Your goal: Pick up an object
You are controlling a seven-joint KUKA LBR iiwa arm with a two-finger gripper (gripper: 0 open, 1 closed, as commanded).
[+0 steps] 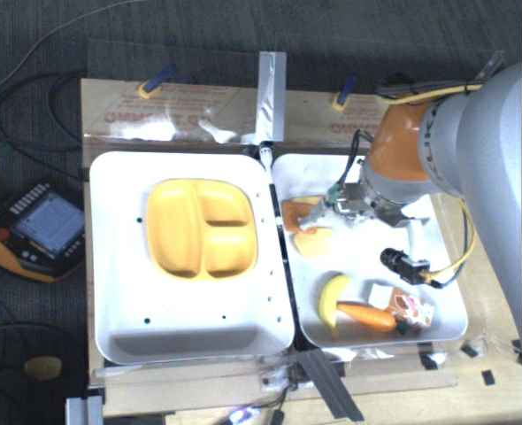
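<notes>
The gripper (327,209) is lowered into the right bin (451,312), near its left wall, just over two pale orange food pieces (307,230); whether its jaws are apart or together cannot be told. A banana (330,297), a carrot (365,316) and a small carton (411,308) are gathered near the front. A yellow divided tray (201,227) is seen in the left bin (119,317).

The arm (473,149) runs out of frame at the right edge, its bulk covering the right bin's (376,330) far right corner. The gripper (345,204) sits beneath the wrist; its tips are too small to read. A peach-coloured object (307,228) at the bin's left wall is blurred. The banana (331,297) is partly overlapped by the carrot (365,316).
</notes>
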